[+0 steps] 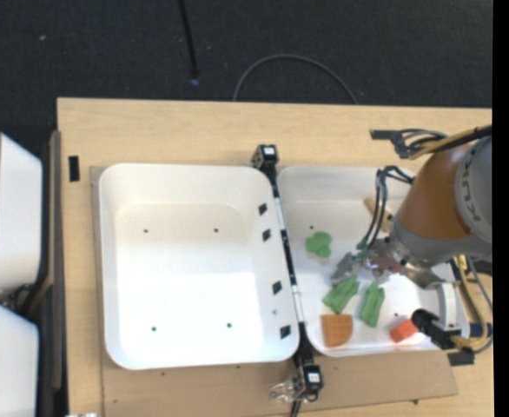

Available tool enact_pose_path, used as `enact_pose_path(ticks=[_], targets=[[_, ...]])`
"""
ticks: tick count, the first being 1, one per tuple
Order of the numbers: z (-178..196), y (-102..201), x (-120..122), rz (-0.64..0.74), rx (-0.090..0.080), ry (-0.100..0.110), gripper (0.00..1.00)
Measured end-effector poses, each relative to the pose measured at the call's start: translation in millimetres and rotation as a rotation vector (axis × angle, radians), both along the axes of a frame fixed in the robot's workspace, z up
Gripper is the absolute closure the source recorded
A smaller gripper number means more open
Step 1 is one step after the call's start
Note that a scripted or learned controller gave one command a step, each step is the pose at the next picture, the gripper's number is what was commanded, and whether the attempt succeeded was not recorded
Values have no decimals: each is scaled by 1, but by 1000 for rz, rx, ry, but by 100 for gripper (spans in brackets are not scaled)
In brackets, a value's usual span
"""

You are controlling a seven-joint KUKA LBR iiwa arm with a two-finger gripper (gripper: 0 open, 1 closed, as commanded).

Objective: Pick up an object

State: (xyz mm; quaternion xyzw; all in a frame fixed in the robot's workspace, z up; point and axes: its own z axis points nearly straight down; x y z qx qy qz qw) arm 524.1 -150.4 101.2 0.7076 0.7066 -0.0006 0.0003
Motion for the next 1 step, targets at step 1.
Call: enact_pose_path(ticks=[1], targets=[[0, 28, -33, -4, 1, 0, 0]])
